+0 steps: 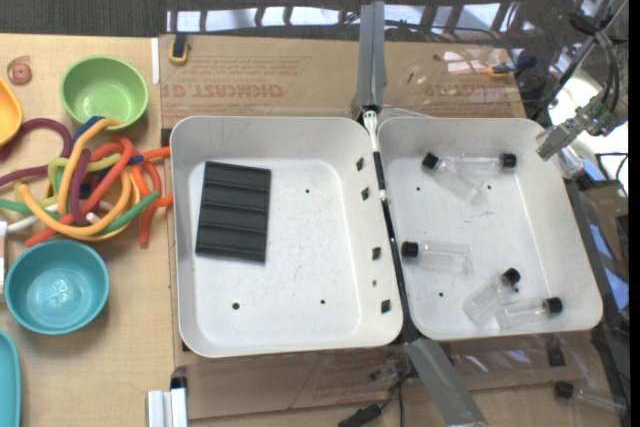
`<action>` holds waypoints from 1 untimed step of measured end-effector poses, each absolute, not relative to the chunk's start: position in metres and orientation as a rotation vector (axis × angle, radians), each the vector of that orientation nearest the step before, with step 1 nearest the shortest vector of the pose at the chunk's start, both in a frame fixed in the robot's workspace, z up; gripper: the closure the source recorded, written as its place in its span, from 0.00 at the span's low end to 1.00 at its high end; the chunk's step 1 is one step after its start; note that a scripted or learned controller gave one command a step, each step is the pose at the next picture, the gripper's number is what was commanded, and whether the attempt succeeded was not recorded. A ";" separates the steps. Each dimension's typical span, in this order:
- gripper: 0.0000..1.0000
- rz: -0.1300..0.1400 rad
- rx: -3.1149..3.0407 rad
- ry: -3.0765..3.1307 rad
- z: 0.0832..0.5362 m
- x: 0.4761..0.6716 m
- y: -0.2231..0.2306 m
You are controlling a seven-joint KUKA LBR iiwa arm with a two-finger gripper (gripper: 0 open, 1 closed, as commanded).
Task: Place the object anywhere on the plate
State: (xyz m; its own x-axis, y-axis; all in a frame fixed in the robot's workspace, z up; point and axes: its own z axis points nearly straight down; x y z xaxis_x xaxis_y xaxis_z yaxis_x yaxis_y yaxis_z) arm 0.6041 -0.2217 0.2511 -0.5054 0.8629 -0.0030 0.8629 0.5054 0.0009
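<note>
two shallow white bins are being borne side by side on the bench, over a sheet of brown cardboard (300, 75). in the left bin (290, 330) a black ribbed plate (234, 211) is being kept flat near the bin's left wall, its ribs running lengthwise, the white floor around it lying bare.

in the right bin (575, 320) five clear vials with black caps are being held loose on the floor. two are lying near the far wall: one vial (452, 173) with its cap turned to the left, and a second vial (484, 159) just beside it with its cap turned to the right. a third vial (438, 258) is lying by the bin's left wall. a fourth vial (490, 297) and a fifth vial (525, 313) are lying close together near the front right corner.

the gripper (556, 143) is being held at the far right corner of the right bin, above its rim and well apart from the plate. it is blurred and small, so whether it is open or closed cannot be told.

to the left of the bins, a green bowl (103, 93), a teal bowl (57, 287) and a tangle of coloured cords (90, 185) between them are being kept on the wooden bench top (110, 355).
</note>
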 end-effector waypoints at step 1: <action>1.00 -0.001 1.580 2.716 0.158 0.548 -0.169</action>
